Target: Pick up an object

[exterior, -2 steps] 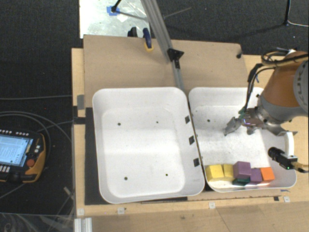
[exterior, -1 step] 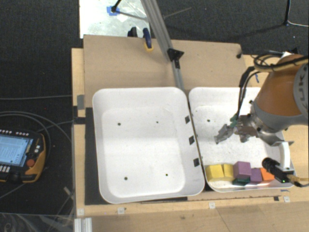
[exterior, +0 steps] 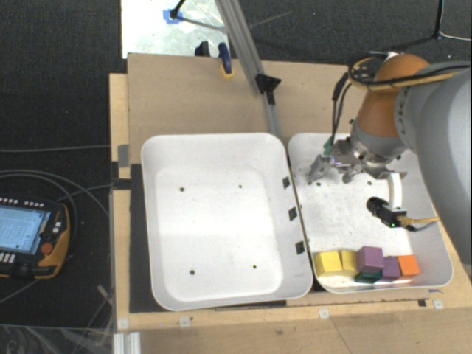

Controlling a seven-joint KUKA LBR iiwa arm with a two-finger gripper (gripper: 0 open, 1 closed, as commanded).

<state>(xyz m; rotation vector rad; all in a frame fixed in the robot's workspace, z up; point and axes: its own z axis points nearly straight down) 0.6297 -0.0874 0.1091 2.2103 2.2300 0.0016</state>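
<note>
**Over the right bin, blocks crowded in its near corner**

I take the right bin (exterior: 435,268) as my landmark. I reach in from its right side, my grey arm (exterior: 442,116) with its orange band (exterior: 387,102) hanging over the far half of it. My gripper (exterior: 332,167) sits above the bin's far-left part, close to the rim it shares with its neighbour. From this slant I cannot tell how wide I stand, nor do I see anything caught in me.

Everything I could pick lies along the bin's near edge, well apart from me, huddled in a row. Starting nearest the shared rim: a yellow block (exterior: 329,263), with a second yellow block (exterior: 346,259) touching it. Next comes a purple block (exterior: 370,257), and just in front of it a dark green block (exterior: 367,276) pressed against the near wall. A smaller purple block (exterior: 391,268) follows, and an orange block (exterior: 408,265) ends the row, closest to the bin's right corner. The bin's floor between me and that row is bare white, speckled with small marks.

The left bin (exterior: 214,220) lies side by side with my landmark, rims touching, with black clips (exterior: 292,213) along the join. Its floor shows a few small dark holes.
</note>
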